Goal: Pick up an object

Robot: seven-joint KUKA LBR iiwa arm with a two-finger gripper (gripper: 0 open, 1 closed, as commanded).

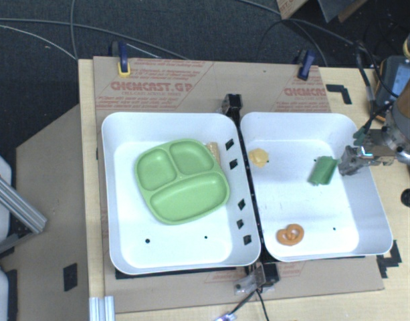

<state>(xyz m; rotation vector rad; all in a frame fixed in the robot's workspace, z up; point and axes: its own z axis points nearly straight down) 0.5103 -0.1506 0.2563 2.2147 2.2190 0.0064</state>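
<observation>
My gripper [346, 160]: touching green block [322, 171]; pinch or spread, can't tell.
Risk: block slips, drops in right bin [365, 206]; grip unconfirmed.

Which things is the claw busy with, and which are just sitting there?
Busy with:
- claw, over the right bin
- green block, right beside the claw

Just sitting there:
- green divided plate in the left bin
- orange ring
- small yellow thing
- tan thing behind the plate
</observation>
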